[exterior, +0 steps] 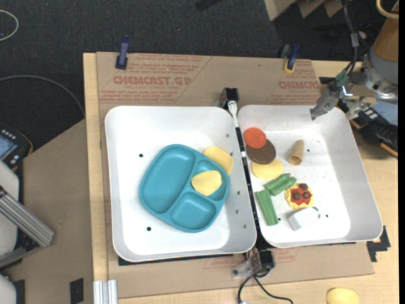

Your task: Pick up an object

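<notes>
My gripper (320,106) hangs over the back right corner of the right bin (354,170), above bare floor and apart from every object. In that bin lie a red disc (255,136) resting on a brown disc (262,152), a flat yellow piece (268,169), a tan cone (296,151), two green pieces (279,183) (266,207), a small pizza-like toy (299,196) and a white-grey block (302,219). The objects sit in the bin's left half, well down-left of the gripper.
The left bin (123,144) holds a blue divided plate (180,189) with a yellow piece (206,182) in one compartment and another yellow piece (219,158) at its rim. Clamps (122,52) (290,57) stand at the board's back edge. A yellow object (342,295) lies off the board, front right.
</notes>
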### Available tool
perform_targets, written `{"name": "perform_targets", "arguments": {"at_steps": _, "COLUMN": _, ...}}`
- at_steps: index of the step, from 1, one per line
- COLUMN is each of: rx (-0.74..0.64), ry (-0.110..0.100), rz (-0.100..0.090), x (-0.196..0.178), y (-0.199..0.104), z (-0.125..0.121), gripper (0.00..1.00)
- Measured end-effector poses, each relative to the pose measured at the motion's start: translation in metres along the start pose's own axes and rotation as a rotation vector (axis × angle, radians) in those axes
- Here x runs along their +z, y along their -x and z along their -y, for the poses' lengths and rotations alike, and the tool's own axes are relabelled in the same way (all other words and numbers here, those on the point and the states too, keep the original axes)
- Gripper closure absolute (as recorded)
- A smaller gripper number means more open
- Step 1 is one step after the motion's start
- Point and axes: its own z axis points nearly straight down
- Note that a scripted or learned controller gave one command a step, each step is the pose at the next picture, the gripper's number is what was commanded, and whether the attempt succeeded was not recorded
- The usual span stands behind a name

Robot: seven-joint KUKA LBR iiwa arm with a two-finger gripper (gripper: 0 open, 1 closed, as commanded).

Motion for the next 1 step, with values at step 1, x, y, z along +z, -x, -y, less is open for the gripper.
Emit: {"name": "perform_targets", "arguments": {"at_steps": 1, "rx": 0.002, "ry": -0.013, "rz": -0.006, "x": 0.1536, "y": -0.0408, "z": 0.0656, "gripper": 0.0}}
